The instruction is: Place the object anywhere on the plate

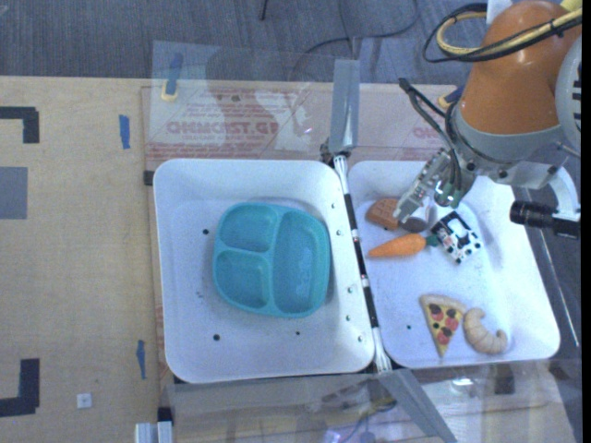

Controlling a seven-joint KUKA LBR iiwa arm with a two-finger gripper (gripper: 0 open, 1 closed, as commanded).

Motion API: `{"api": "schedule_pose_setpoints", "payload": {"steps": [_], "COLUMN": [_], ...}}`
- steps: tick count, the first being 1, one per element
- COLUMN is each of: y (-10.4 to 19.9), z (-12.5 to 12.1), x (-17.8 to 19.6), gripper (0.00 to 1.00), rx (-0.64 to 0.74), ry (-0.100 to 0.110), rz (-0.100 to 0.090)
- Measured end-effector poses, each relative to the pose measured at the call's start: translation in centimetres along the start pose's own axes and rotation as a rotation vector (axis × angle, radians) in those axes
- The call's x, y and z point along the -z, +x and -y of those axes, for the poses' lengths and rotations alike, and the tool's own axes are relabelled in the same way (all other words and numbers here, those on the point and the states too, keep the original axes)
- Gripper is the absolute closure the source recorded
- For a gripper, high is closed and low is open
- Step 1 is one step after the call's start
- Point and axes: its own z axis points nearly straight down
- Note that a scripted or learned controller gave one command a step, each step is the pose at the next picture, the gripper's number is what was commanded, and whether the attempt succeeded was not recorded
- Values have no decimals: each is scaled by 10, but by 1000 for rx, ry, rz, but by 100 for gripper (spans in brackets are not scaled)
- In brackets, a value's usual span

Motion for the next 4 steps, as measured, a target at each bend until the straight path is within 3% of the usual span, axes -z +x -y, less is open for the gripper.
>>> {"api": "schedule_pose_setpoints", "payload": {"steps": [1, 2, 3, 4], "y": [0, -2, 14, 76], "z": [-72, 5, -93, 2], "x": [-12, -30, 7, -20], "gripper": [100, 100, 100, 100], "rx": [25, 84, 61, 148], "ry": [-3, 0, -3, 0], "rz": [3, 0, 3, -1]}}
